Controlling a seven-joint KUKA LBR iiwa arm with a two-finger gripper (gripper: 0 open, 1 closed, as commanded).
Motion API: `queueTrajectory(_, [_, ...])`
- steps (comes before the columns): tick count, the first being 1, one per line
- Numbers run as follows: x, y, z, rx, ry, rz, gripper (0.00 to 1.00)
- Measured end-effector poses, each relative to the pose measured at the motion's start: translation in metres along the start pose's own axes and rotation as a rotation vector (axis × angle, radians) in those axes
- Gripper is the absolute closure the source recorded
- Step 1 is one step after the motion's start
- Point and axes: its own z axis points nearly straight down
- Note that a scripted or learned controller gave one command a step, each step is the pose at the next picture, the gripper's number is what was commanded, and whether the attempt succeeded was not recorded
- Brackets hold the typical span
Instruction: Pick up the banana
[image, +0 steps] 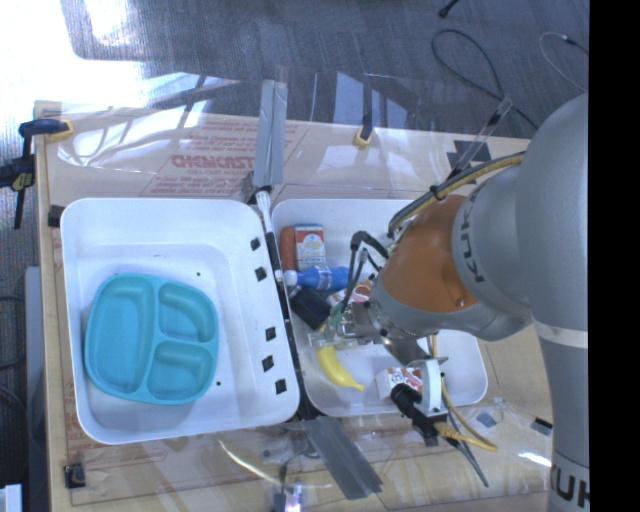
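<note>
A yellow banana (339, 368) lies in the right bin (463, 386), near its front left corner. The arm's orange wrist band hangs over the middle of that bin. My gripper (342, 322) is low at the left of the wrist, just above the banana's far end. Whether it touches the banana cannot be made out.
An orange carton (308, 245), a blue bottle (322, 277) and a dark object (310, 308) lie at the right bin's back left. A small red and white packet (406, 380) sits at its front. The left bin (120, 225) holds a turquoise divided tray (151, 338).
</note>
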Motion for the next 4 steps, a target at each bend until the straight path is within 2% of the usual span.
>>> queueTrajectory(1, [0.037,0.007,-0.082,0.022,0.011,-0.022,1.00])
queueTrajectory(2, [0.037,0.007,-0.082,0.022,0.011,-0.022,0.00])
queueTrajectory(3, [0.000,0.000,0.010,0.015,-0.002,0.064,0.00])
queueTrajectory(4, [0.004,-0.003,0.012,-0.011,-0.015,0.121,0.00])
